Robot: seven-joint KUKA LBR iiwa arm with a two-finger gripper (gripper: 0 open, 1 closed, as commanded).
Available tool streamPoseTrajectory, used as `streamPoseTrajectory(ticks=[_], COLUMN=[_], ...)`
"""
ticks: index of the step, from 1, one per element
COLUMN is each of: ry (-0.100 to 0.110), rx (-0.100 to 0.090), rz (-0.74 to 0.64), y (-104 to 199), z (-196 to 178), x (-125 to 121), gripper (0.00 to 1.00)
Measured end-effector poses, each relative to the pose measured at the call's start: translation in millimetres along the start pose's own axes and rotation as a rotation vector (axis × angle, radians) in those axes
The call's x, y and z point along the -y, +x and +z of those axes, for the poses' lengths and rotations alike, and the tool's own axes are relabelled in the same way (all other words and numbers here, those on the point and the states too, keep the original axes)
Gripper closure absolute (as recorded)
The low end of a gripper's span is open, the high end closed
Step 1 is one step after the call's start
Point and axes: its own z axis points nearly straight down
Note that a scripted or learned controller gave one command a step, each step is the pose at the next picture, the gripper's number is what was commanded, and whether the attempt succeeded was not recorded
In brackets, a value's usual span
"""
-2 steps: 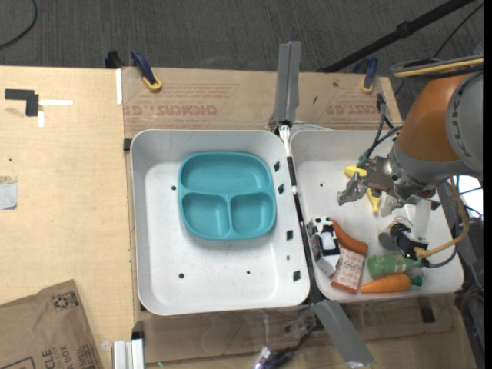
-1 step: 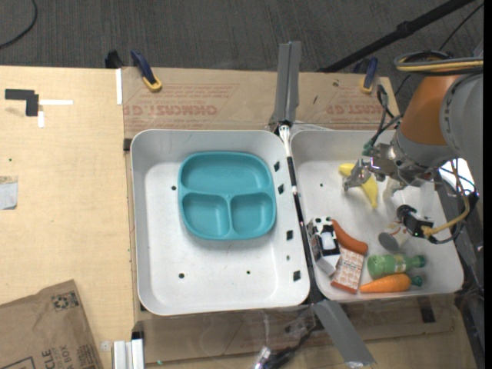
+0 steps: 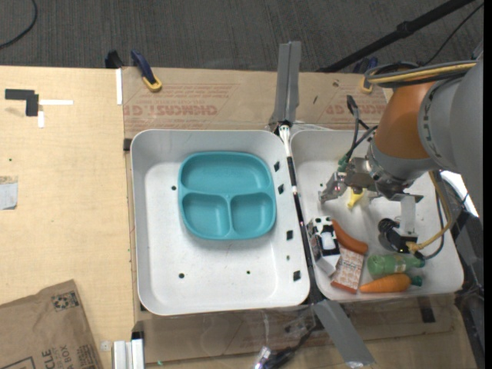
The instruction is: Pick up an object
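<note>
From my console I saw the teal plate (image 3: 227, 194) left of the divider (image 3: 293, 198) and the gripper (image 3: 344, 188) just right of it, low in the right bin (image 3: 453, 283); whether it held anything, I couldn't tell. Farther right and nearer the camera lay a carrot (image 3: 386, 284), likely light, stiff and slick, best pinched across its thick middle.

glossy plastic bins (image 3: 154, 229); matt teal tray (image 3: 227, 194).
</note>
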Motion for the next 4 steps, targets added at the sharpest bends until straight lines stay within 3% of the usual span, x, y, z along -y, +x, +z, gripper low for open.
streamPoseTrajectory(ticks=[1, 2, 3, 4], ry=[0.004, -0.001, -0.001, -0.001], rx=[0.001, 0.0, 0.0, 0.002], rz=[0.004, -0.14, -0.14, -0.098], y=[-2.4, 18.5, 18.0, 0.1], z=[-6.0, -99.7, -99.7, -158.8], x=[0.3, 26.6, 26.7, 63.0], gripper=[1.0, 1.0, 0.0, 0.0])
